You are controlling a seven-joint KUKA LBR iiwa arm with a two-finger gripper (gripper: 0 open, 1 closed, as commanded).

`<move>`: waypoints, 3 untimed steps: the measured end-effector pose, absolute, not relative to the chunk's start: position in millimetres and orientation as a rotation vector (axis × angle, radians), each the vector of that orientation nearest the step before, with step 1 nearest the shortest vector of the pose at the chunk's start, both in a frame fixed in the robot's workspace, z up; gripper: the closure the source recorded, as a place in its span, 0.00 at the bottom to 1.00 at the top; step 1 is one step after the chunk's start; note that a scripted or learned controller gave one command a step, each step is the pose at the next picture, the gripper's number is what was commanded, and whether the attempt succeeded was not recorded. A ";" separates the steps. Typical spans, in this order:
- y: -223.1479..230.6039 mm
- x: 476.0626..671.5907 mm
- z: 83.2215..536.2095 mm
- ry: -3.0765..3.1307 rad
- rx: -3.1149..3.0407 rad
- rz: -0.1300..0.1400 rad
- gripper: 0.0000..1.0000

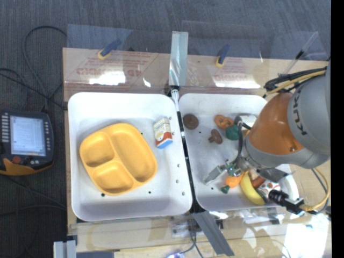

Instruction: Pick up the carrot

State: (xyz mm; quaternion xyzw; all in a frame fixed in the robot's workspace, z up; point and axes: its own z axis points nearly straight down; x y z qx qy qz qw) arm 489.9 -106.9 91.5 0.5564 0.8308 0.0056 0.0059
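Carrot [233, 181] just beside claw [230, 171]

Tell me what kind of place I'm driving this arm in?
Probably a robotics lab's pick-test bench, not a kitchen: a teach pendant lies on grey carpet, cables trail past the arm, and the white bins hold toy food, including a yellow divided plate and a banana.

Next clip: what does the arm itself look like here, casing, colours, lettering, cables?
The arm has a rounded grey casing with dark KUKA lettering, and a glossy orange band above the wrist. Black and yellow cables run beside it. The hand is slim grey metal.
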 end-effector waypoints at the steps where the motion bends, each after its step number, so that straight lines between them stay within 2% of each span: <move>1: -102.4 491.4 91.6 2.097 2.314 0.022 0.00; 2: -189.1 490.9 91.3 2.026 2.391 0.022 0.00; 3: -145.4 488.6 91.5 2.387 2.011 0.005 0.00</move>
